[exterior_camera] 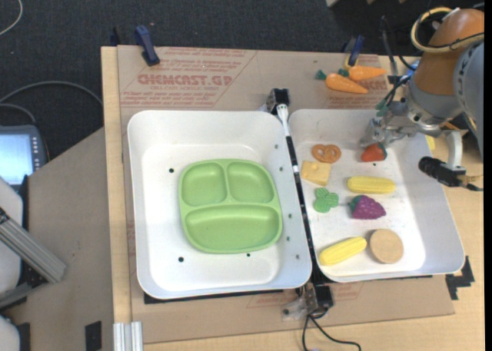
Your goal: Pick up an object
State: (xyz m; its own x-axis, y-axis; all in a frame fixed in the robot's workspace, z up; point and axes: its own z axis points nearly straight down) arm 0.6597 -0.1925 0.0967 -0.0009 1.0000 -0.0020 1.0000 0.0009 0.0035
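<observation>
Camera view: grey two-finger gripper [382, 136] down in right white bin [442, 223], directly over small red toy [373, 153]. Finger state: cannot tell. Grasp step, I'd say; next needs firm closure, then lift.

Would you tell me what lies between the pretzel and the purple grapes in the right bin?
In the camera view, the upper corn cob lies roughly between the pretzel and the purple grapes, just above the grapes.
</observation>
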